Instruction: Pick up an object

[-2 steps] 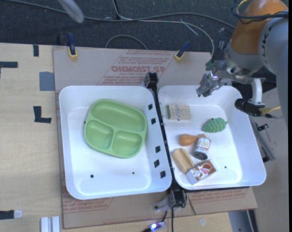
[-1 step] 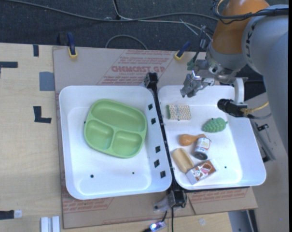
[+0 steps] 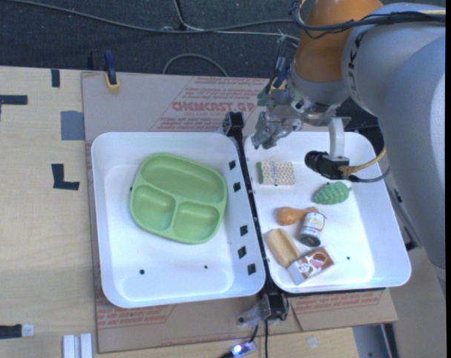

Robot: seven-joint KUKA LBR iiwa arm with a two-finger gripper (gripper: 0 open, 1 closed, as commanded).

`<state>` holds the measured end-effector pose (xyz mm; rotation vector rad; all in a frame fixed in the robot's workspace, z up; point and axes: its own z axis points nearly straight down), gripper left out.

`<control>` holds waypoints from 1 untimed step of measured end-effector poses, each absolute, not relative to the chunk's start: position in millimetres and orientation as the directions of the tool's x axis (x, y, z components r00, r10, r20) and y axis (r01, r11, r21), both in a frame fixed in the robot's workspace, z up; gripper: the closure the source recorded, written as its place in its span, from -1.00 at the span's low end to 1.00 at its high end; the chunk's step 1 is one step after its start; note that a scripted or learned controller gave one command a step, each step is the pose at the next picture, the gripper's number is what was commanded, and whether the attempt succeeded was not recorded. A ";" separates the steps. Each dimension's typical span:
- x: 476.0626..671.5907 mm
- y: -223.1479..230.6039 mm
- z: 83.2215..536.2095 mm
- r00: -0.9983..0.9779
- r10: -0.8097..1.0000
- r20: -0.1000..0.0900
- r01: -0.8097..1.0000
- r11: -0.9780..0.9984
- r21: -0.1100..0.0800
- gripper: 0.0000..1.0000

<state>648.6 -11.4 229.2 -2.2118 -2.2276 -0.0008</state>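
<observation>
Single fixed camera above bench (image 3: 31, 200), angled down on both bins (image 3: 106, 222).

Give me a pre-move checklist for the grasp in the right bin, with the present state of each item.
1. Gripper is over the right bin, near its far left corner: ok.
2. Nothing sits between the fingers: cannot tell, they are too small and blurred.
3. A target lies close by: ok, the patterned packet lies just below the gripper.
4. The packet has free space around it: ok, it lies apart from the green ridged piece and the small can.
5. Room on the gripper's left: not ok, the divider between the bins runs right beside the gripper and packet.
6. The green tray is out of the way in the left bin: ok.
</observation>
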 end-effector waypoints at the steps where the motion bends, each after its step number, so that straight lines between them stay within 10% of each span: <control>1: 636.6 40.8 237.1 -0.007 1.000 0.002 1.000 0.007 -0.002 1.00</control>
